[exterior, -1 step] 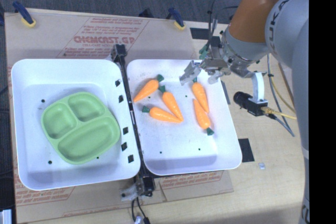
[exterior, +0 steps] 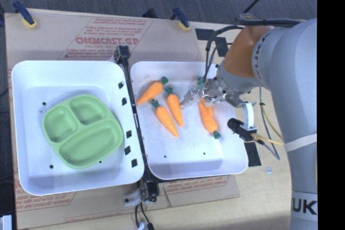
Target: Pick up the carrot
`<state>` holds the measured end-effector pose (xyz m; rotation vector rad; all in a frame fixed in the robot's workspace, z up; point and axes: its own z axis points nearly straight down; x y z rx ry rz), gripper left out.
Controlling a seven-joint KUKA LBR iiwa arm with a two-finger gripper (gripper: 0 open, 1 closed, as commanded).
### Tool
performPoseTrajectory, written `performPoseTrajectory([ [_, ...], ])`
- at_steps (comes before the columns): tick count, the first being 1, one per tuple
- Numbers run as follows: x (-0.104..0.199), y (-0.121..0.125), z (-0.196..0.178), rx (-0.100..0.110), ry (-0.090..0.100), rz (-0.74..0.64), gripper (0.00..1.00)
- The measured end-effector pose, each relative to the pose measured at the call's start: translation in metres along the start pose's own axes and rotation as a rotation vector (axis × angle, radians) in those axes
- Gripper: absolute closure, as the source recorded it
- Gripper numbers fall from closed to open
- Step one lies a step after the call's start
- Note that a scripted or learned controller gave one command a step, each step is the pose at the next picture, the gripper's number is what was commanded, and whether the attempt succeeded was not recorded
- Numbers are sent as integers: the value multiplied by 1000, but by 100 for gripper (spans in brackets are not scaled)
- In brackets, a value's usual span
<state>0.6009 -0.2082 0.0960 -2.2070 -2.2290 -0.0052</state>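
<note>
Several orange carrots with green stem ends lie in the right bin [exterior: 232,161]. One carrot [exterior: 208,118] lies at the right, pointing toward the near edge. My gripper [exterior: 199,96] hangs right over that carrot's upper end, open, with one fingertip [exterior: 188,98] to the carrot's left. Nothing sits between its fingers. Another carrot [exterior: 150,92] lies at the upper left of the bin. Two more, a carrot [exterior: 173,106] and a longer carrot [exterior: 166,120], lie side by side in the middle. The wrist hides the bin's far right corner.
A green divided plate [exterior: 82,130] rests in the left bin [exterior: 27,78]. A black divider [exterior: 131,110] runs between the bins. Cables [exterior: 267,137] trail off the arm past the right bin's rim. Blue clamps [exterior: 180,17] hold the cardboard at the back.
</note>
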Motion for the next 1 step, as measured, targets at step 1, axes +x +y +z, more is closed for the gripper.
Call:
performPoseTrajectory([
  [1,0,0,-9,1,-3,-3,100],
])
